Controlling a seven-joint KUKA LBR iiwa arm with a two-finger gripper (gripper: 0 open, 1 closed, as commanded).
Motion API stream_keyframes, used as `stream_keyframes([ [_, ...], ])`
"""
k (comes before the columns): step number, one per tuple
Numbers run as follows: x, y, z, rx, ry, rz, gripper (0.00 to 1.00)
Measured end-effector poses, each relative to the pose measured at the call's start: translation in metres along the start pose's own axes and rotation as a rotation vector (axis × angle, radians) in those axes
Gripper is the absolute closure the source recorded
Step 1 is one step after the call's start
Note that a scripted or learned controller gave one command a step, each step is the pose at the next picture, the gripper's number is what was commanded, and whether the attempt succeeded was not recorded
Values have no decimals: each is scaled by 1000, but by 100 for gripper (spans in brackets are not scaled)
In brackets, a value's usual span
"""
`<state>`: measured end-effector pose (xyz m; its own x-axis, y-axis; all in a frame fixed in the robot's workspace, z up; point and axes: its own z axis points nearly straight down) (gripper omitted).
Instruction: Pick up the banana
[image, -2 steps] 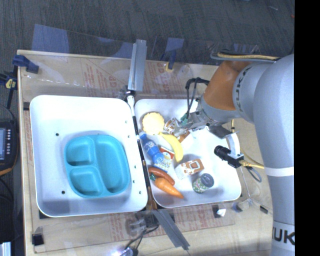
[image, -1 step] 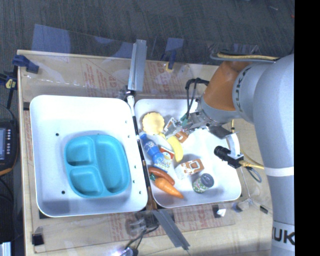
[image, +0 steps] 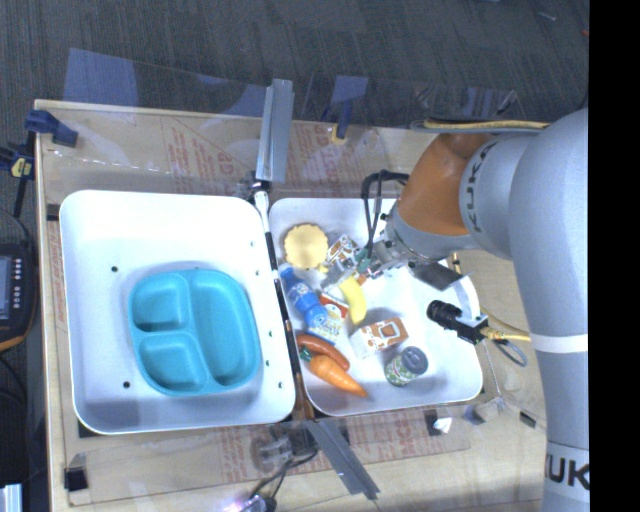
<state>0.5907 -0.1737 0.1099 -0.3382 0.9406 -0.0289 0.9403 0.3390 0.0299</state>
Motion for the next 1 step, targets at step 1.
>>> stream_keyframes([
  [1,-2,2,-13,-5,-5,-4,100],
])
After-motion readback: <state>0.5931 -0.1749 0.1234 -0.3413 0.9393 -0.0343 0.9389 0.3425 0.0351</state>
